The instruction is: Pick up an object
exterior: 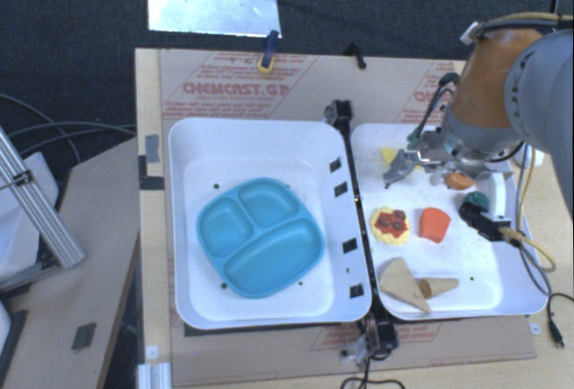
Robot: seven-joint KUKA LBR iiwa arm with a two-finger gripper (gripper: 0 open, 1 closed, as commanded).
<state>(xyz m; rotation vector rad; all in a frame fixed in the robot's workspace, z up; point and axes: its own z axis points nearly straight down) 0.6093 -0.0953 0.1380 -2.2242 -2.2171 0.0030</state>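
Camera view from above takes in two shallow white bins side by side on a cardboard-covered tabletop [233, 87]. One light blue plastic plate with three compartments [260, 237] lies flat in the left bin [184, 163], slightly rotated.

Several small toy foods lie in the right bin [529, 289]: one round yellow tart with red topping [391, 225] near its left wall, one tan wedge-shaped piece [402, 283] at the front with a small tan cone-like piece [438, 287] touching it, one orange-red block [434, 225] just beside the tart, one yellow piece [388, 156] near the back, and one small orange item [458, 182] with a dark green item [478, 199] near it.

One grey arm with an orange band [502, 82] reaches in from the right, wrist bent downward over the back of the right bin. Its gripper [395, 172] hangs low, just beside the yellow piece and above the tart, with the fingers spread apart and pinching nothing.
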